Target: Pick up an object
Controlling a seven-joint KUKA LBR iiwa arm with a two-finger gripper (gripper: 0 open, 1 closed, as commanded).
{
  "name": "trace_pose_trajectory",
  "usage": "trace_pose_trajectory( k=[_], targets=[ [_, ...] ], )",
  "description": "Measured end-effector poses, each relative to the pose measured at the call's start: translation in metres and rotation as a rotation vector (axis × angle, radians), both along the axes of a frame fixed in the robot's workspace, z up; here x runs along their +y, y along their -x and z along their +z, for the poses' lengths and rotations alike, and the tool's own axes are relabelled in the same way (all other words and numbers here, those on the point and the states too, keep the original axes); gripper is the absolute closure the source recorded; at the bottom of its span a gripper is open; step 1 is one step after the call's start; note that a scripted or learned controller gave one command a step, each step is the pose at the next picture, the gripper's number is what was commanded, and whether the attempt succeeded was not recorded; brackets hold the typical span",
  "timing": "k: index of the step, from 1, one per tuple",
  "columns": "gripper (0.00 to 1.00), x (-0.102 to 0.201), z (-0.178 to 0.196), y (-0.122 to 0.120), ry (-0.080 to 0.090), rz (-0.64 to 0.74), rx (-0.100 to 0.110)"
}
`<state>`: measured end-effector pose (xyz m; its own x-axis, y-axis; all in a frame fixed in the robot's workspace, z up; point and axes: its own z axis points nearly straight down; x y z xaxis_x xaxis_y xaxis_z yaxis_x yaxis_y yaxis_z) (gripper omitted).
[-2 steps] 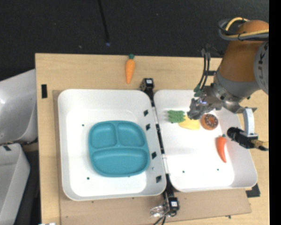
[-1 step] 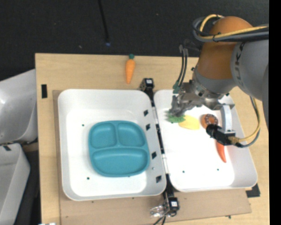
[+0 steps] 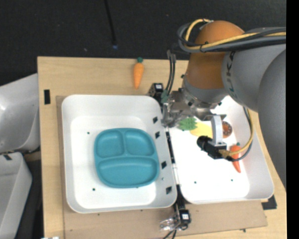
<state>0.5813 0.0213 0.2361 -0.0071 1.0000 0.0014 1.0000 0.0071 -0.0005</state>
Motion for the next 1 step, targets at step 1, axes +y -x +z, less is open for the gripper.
trace_pose_trajectory(
  k=[1],
  targets=[
    [1.0,0.0517,-0.0074,0.0034,0.001,-0.001,0.002]
  ],
)
